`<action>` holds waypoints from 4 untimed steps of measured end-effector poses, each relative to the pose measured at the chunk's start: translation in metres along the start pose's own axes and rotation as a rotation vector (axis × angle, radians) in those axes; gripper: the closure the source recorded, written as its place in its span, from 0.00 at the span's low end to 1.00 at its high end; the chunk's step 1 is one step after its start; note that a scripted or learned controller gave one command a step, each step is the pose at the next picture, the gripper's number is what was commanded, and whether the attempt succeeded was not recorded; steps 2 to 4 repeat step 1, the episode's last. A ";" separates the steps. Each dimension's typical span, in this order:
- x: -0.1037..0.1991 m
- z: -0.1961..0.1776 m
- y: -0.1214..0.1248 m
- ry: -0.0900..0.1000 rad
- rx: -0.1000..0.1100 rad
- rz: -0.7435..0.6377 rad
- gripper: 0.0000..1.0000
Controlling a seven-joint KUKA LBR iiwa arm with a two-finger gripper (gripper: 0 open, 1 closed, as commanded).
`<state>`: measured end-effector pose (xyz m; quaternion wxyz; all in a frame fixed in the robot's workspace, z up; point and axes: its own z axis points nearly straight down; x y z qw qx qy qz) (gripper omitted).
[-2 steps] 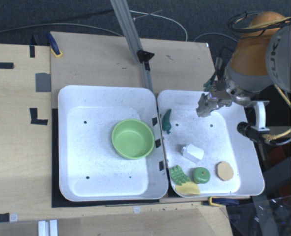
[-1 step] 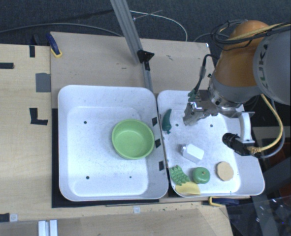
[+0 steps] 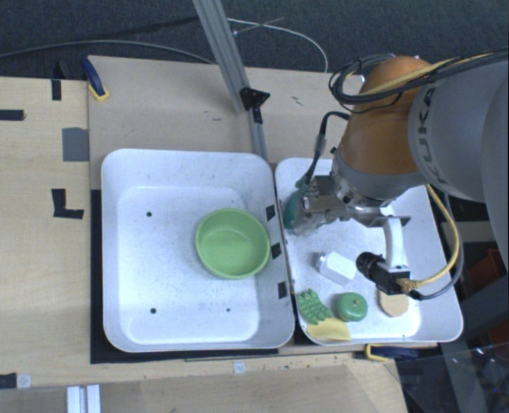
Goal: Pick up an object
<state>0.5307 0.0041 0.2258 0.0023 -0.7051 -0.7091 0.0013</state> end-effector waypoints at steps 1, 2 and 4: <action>0.058 -0.004 -0.011 0.001 -0.002 -0.003 1.00; 0.058 -0.004 -0.011 0.001 -0.002 -0.003 1.00; 0.058 -0.004 -0.011 0.001 -0.002 -0.003 1.00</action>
